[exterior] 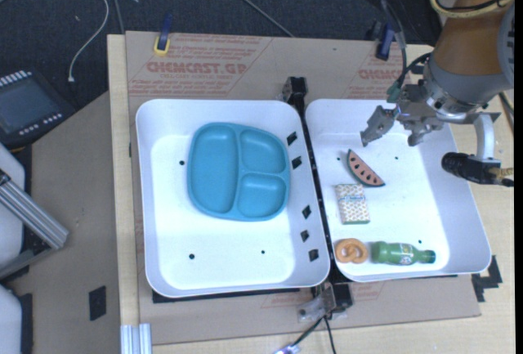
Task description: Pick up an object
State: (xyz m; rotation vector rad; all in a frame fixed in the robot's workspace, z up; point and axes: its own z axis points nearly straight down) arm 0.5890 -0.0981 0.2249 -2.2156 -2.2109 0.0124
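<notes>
Right bin [458, 213] holds four items, left bin [163, 205] one plate [239, 171]

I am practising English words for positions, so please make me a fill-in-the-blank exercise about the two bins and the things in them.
1. The blue divided plate lies in the ____ bin.
2. The watermelon slice lies in the right bin, just above the ____ packet.
3. The green bottle lies on its side, right beside the ____.
4. The pincer hangs over the ____ bin.

Missing words: left; checkered; pretzel; right
</notes>
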